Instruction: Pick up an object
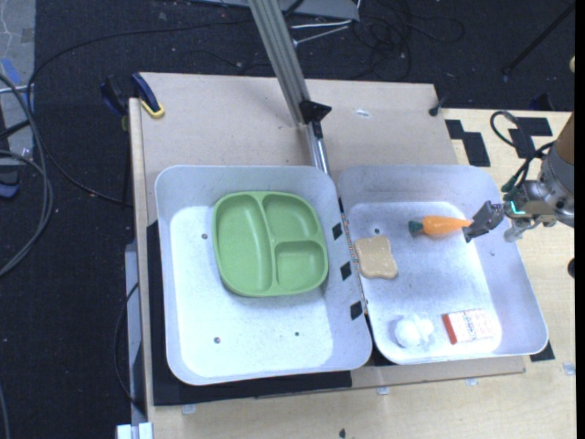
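gripper (501,219) at R bin's (512,286) right rim | fingers spread, holding nothing | carrot (442,226) just beside

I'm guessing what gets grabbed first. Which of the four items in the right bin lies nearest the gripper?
The orange carrot, at the bin's far right, just beside the gripper. The toast, white ball and red-and-white box lie farther off.

A pale wooden desk (238,117) stands on a dark, speckled floor (64,154) strewn with thin black cables (55,62). A grey metal pole (279,44) slants down from the top of the view to the middle of the desk, and a blue and yellow clamp (146,97) grips the desk's far left corner. Black and white marker squares (475,140) lie on the desk's right side.
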